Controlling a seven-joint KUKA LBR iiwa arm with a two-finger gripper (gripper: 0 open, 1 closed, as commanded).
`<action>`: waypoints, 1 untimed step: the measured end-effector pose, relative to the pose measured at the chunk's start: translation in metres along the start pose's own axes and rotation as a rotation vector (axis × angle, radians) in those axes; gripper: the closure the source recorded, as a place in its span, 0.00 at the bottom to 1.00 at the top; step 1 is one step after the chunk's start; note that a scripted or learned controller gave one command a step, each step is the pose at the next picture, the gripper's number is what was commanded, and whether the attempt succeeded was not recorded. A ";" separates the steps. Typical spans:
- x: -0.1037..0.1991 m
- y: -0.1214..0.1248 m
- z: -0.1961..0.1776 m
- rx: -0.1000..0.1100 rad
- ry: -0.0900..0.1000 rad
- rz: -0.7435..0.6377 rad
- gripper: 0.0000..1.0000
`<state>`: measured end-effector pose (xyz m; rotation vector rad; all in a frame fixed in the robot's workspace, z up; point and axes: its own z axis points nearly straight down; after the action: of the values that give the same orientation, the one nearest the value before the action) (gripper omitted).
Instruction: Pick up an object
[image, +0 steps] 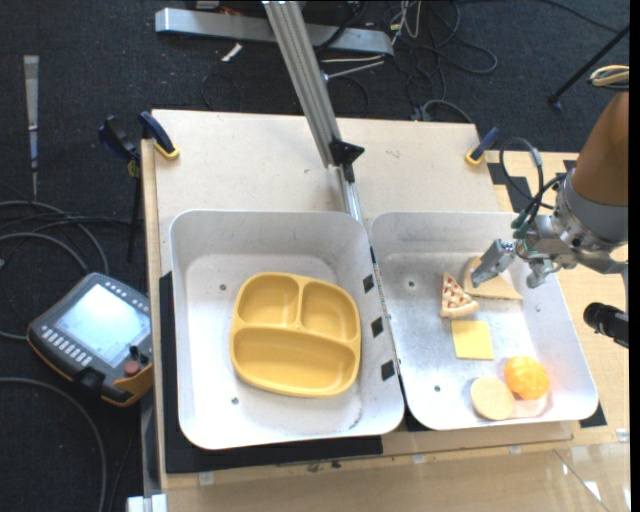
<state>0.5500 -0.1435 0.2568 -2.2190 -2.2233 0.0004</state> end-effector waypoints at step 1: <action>0.000 0.000 0.000 0.000 0.000 0.001 0.00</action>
<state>0.5500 -0.1435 0.2569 -2.2202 -2.2223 0.0002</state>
